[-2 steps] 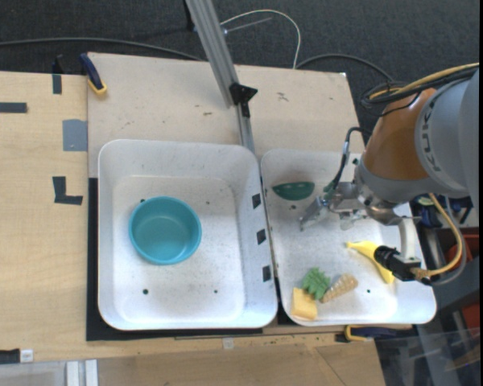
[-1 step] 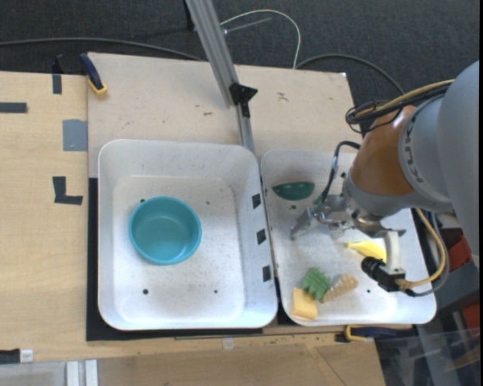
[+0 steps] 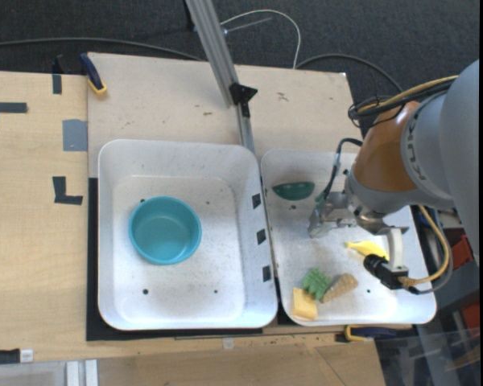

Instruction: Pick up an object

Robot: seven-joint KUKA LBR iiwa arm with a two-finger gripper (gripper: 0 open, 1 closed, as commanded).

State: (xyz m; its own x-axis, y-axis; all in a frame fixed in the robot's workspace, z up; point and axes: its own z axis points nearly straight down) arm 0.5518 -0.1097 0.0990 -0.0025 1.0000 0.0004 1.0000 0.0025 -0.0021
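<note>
Gripper (image 3: 320,222): we can't tell its state (right bin (image 3: 283,240), mid-floor).
Bowl (image 3: 165,230): left bin (image 3: 113,215), open floor around.

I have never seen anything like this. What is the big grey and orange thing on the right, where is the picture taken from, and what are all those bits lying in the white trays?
The big grey and orange shape is a robot arm; it reaches in from the right. The picture comes from one fixed camera above the bench, looking down at a slant. At the arm's end is its tool, the part meant for grasping, hanging over the right white tray. Nothing can be seen held in it. In that tray lie a dark green bowl-like piece, a small yellow piece, a green leafy toy, a tan cone-shaped piece and a yellow block. The left white tray holds a round teal plastic bowl.
</note>
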